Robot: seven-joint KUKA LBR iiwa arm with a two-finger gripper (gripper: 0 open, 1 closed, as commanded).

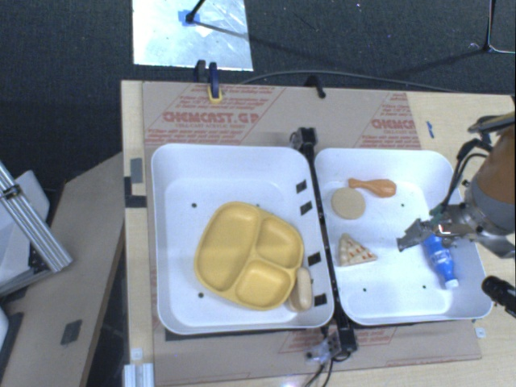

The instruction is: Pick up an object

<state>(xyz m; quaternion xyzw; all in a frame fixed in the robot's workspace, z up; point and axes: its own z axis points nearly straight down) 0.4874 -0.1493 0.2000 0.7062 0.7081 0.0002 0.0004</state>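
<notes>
In the right bin (379,313) lie an orange chicken-drumstick toy (374,187), a round tan cookie (349,204), a triangular pizza-slice toy (354,251) and a small blue bottle (441,262). My gripper (418,235) hangs over the right side of this bin, just left of and above the bottle, to the right of the pizza slice. Nothing shows between its tips. The arm enters from the right edge.
The left bin (185,184) holds a yellow divided plate (246,254) with a beige bread-roll toy (302,288) against its lower right rim. A black divider (319,232) runs between the bins. Brown cardboard (274,111) lies under both.
</notes>
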